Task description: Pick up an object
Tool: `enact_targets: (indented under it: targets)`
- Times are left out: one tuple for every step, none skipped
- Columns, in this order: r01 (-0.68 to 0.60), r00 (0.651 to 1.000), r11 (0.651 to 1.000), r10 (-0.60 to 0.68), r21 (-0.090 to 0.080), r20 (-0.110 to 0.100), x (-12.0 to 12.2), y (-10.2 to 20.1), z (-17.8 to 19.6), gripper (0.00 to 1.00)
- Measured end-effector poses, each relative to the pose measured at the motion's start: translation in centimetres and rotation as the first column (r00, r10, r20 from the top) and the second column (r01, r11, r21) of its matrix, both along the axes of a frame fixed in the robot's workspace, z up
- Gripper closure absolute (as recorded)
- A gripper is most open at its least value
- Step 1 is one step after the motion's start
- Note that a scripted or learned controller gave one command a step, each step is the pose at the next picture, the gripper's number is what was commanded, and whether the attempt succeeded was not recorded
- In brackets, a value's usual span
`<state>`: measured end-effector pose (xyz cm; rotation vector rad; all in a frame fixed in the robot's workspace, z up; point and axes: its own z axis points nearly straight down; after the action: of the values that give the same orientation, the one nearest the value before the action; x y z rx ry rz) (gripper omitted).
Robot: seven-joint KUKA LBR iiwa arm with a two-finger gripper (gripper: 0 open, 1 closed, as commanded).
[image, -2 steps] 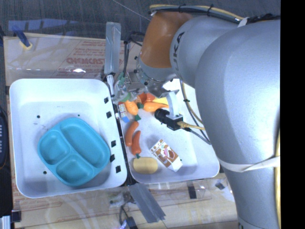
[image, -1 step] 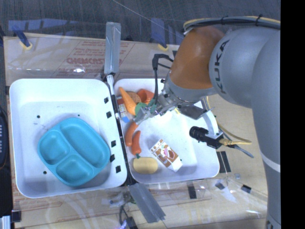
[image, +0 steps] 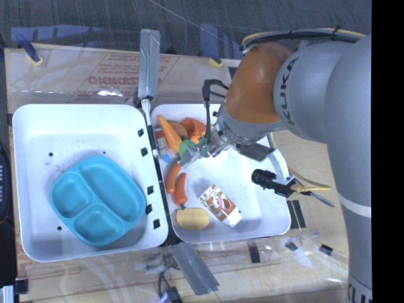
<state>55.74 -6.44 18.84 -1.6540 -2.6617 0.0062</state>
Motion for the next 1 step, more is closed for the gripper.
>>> enact_targets:
  targets:
    - [-0.033,0.999,0.999,0.033,-0.001,0.008,-2.33,0.60,4.88,1.00]
